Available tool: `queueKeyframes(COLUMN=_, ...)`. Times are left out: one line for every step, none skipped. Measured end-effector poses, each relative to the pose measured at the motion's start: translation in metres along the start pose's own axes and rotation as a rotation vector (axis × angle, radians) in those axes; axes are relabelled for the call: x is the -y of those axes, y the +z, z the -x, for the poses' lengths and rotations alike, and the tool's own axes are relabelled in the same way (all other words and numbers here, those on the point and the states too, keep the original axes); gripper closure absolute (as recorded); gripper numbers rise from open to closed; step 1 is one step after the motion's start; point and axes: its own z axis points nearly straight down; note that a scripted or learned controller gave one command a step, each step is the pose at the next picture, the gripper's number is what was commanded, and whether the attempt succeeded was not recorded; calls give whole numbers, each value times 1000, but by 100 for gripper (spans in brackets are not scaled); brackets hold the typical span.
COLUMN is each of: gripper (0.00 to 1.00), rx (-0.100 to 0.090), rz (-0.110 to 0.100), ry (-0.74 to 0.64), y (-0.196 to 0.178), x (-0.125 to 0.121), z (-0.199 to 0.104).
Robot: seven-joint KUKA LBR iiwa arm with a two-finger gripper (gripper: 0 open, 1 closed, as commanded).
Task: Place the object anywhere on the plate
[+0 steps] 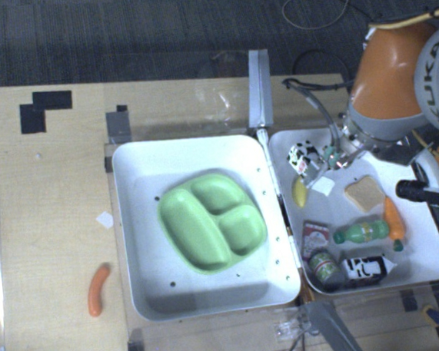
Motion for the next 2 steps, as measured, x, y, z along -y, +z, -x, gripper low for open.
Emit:
queueKeyframes(gripper=100, rx=-1, rz=-2, ry=-29, y=26, x=-28, z=-78)
queueKeyframes(gripper=100, rx=-2, rz=-2, ry=-178, y=33, x=-41, z=-136)
